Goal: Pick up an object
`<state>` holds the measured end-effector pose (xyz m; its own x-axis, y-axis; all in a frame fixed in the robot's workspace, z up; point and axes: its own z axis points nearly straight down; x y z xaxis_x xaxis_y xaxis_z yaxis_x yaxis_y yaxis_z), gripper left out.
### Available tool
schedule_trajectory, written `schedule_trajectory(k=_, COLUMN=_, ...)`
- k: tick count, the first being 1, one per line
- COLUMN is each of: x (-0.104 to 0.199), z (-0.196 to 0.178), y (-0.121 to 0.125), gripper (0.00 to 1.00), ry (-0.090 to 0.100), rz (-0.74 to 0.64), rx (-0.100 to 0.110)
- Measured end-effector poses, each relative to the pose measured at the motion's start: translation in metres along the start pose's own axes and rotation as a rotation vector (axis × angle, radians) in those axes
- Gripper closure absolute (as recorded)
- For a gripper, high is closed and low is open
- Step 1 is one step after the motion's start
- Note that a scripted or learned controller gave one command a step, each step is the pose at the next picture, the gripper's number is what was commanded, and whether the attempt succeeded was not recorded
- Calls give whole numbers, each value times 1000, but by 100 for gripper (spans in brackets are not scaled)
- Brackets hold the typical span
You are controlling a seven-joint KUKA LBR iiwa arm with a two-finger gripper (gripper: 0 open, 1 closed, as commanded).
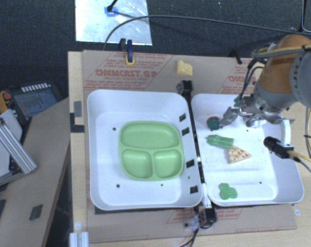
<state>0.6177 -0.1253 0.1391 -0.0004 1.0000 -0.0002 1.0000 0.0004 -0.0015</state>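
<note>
Camera view is showing the right bin (pixel 278 189), and the thing nearest to the gripper (pixel 231 116) is a small dark green round object (pixel 213 122), lying just beside it at about eight o'clock from the tips, not between them. I am judging this object as the most likely one to pick; it is looking light and hard, maybe a little slippery, so it may be rolling away if only one finger touches it, and taking it across its widest part seems best. Whether the gripper is apart or together, I cannot tell, because the tips are small and blurred against the white floor. At five o'clock from the round object a long green piece (pixel 219 141) is lying flat, and just beside it, again toward five o'clock, a pizza slice toy (pixel 238 154) is resting. Near the bin's six o'clock edge a small green leafy toy (pixel 227 191) is sitting well apart from the others. At nine o'clock, the left bin (pixel 101 138) is holding a pale green divided plate (pixel 150 150).
</note>
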Motion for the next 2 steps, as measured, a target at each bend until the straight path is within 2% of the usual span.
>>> schedule_trajectory(k=1, x=0, z=52, y=0, gripper=0, ry=1, rz=0, rx=1)
schedule_trajectory(k=2, x=0, z=38, y=1, gripper=100, ry=-1, rz=0, rx=-4)
